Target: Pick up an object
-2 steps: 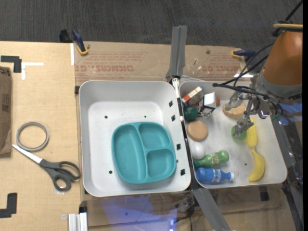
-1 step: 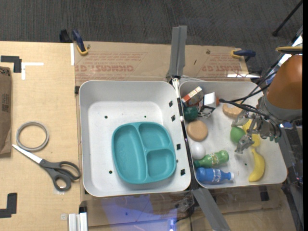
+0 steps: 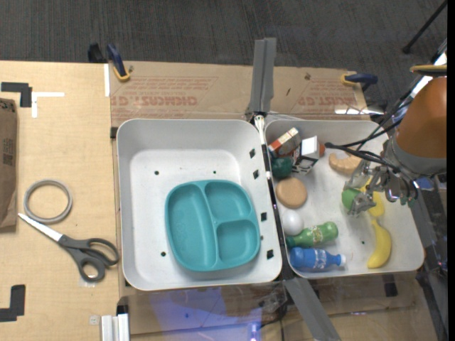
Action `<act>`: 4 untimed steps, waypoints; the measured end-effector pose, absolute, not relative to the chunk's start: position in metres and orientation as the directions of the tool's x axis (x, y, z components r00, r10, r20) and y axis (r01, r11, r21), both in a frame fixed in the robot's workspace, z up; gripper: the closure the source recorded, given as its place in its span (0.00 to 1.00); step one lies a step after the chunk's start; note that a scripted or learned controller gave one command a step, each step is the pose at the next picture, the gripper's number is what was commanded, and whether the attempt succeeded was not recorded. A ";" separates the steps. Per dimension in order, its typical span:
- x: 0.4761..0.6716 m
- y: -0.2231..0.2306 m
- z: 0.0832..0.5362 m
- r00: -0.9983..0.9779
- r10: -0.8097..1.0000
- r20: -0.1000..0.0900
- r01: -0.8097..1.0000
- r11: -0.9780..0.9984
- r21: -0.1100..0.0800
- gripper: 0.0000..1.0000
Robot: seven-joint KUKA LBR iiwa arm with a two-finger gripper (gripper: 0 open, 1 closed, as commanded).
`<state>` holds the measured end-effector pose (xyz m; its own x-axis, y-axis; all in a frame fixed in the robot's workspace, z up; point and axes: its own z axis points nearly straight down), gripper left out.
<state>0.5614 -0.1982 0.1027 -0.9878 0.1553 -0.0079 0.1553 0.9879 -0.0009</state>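
Nearest you in the right bin [image 3: 407, 261] lie a blue bottle [image 3: 316, 260] and, just behind it, a green bottle [image 3: 318, 233], both on their sides. A white egg-shaped piece [image 3: 292, 222] sits at their left end and a banana [image 3: 381, 246] to their right. These look like light, hard plastic toys: smooth and round, so likely to slip or roll, and you would do best to grip one across its narrow middle.

The gripper [image 3: 364, 194] hangs low over a green object [image 3: 351, 197] beside the banana's upper end, and I cannot tell how the fingers stand or whether they have anything.

Further back sit a tan round piece [image 3: 291, 192], a pale bread-like slice [image 3: 344, 164], a dark green item [image 3: 282, 167] and a small red-and-white box [image 3: 286, 142].

The left bin [image 3: 138, 148] holds a teal divided tray [image 3: 212, 224], its compartments bare.

On the counter [image 3: 64, 141] to the left lie scissors [image 3: 75, 246] and a tape roll [image 3: 47, 199].
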 end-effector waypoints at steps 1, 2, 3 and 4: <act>0.478 -0.149 0.114 -0.986 0.167 -0.003 0.167 0.986 -0.003 1.00; 0.557 -0.162 0.266 -0.973 0.232 -0.005 0.232 0.973 0.000 1.00; 0.572 -0.169 0.093 -0.999 -0.054 -0.004 -0.054 0.999 0.000 1.00; 0.633 -0.209 0.207 -1.000 0.025 -0.008 0.025 1.000 -0.001 1.00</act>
